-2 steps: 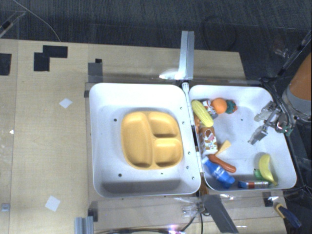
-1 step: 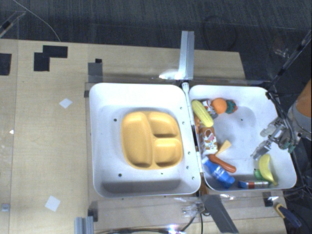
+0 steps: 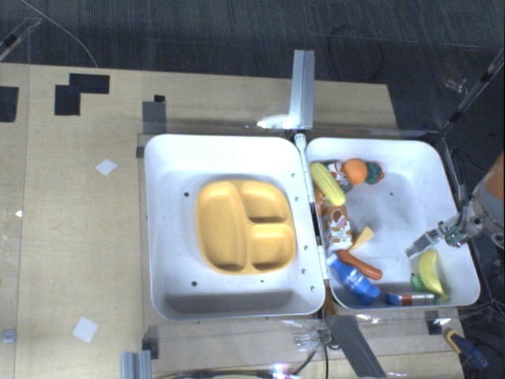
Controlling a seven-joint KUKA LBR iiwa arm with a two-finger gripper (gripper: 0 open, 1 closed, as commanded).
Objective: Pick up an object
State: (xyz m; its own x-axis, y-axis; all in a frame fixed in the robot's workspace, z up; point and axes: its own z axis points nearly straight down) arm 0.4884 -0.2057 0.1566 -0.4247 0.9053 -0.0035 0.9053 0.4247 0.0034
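My gripper (image 3: 436, 239) hangs over the right side of the right bin (image 3: 394, 152), just above a yellow banana (image 3: 430, 273). It looks open, with nothing held between its fingers. The same bin holds a yellow corn cob (image 3: 328, 183), an orange fruit (image 3: 356, 170), a printed packet (image 3: 338, 229), a yellow cheese wedge (image 3: 362, 238), a red sausage (image 3: 360, 265), a blue object (image 3: 353, 284) and a marker (image 3: 410, 298). Most of them lie along the bin's left and front sides.
The left bin (image 3: 170, 172) holds a yellow divided plate (image 3: 243, 226). A metal post (image 3: 303, 85) stands behind the seam between the bins. The right bin has bare floor (image 3: 398, 204) in its middle, left of the gripper.
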